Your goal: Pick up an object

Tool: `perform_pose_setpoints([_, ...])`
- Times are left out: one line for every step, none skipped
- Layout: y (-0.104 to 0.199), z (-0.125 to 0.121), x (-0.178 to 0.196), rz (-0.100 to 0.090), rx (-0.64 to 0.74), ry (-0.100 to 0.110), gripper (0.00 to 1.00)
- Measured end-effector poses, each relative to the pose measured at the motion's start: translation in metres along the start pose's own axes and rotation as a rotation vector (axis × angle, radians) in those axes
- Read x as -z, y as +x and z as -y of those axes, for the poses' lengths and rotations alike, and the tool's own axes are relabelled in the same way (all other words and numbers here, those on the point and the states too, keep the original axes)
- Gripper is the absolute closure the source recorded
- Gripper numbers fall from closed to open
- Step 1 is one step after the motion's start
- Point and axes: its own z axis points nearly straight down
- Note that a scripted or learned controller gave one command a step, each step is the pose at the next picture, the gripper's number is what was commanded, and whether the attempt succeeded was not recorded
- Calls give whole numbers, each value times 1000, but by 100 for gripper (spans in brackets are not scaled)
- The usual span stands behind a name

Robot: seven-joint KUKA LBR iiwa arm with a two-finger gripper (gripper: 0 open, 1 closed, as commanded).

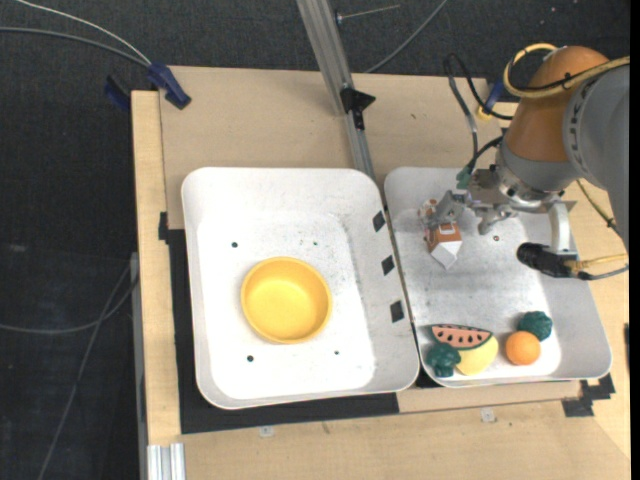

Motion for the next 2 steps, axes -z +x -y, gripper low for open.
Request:
perform_pose_setpoints([1, -4, 18, 0, 1, -15, 100])
perform_pose_setpoints([-3, -4, 84, 11, -1, -11, 100])
